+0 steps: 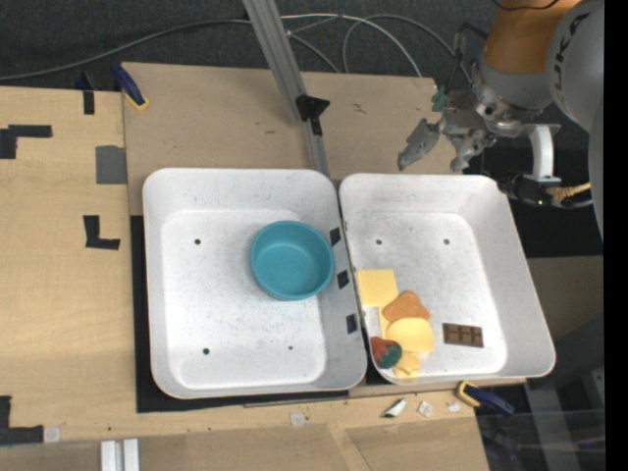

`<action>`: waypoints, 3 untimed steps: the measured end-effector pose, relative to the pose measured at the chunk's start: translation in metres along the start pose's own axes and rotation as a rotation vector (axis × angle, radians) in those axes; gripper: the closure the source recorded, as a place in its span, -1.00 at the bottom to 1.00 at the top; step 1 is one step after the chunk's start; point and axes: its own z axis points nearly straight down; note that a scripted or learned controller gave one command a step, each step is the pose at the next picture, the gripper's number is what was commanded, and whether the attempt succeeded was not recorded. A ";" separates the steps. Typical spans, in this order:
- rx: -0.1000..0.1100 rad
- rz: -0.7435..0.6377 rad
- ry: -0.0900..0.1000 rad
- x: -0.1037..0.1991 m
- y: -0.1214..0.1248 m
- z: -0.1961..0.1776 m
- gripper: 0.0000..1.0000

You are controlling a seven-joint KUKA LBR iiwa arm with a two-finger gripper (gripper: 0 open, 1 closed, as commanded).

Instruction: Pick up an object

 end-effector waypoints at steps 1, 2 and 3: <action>0.000 0.000 -0.001 0.000 0.000 0.000 -1.00; 0.005 0.000 0.000 0.007 0.005 0.060 -1.00; 0.004 0.001 -0.001 0.006 0.005 0.104 -1.00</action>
